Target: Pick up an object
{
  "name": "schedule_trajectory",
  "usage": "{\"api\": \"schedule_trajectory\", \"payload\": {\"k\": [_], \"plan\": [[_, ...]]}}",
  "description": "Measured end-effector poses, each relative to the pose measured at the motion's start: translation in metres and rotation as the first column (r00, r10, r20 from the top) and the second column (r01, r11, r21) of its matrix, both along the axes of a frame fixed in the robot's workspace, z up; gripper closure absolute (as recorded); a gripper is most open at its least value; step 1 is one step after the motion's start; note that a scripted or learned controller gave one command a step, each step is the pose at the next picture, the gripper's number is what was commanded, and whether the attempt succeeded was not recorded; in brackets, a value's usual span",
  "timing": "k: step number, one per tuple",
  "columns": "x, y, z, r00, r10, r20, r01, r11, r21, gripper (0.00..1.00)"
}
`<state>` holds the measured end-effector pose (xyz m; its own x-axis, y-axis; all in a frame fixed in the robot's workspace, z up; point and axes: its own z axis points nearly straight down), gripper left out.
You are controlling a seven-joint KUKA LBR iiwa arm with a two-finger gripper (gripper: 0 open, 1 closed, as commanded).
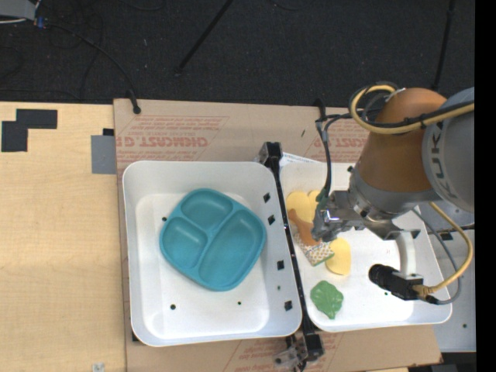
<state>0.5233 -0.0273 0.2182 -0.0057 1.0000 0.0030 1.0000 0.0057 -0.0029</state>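
My gripper (324, 225) hangs low over the left part of the right bin (364, 316), under the arm's orange band. Directly around it lie a yellow toy (303, 205), an orange piece (304, 234) and a patterned beige block (318, 252). A second yellow piece (339, 259) lies just to the lower right. A green lumpy toy (327, 298) rests near the bin's front edge. The wrist hides where the fingers meet the objects.
The left bin (147, 208) holds a teal divided plate (213, 239). A black divider (283, 239) runs between the two bins. Cardboard lies under both bins, and the wooden bench stretches to the left.
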Motion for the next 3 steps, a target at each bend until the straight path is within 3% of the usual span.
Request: {"api": "schedule_trajectory", "payload": {"k": [1,3], "plan": [[0.009,0.048,-0.006,1.0,-0.001,-0.001,0.001,1.0,-0.001,1.0],[0.004,0.136,0.01,1.0,-0.001,-0.001,0.001,1.0,-0.002,1.0]]}}
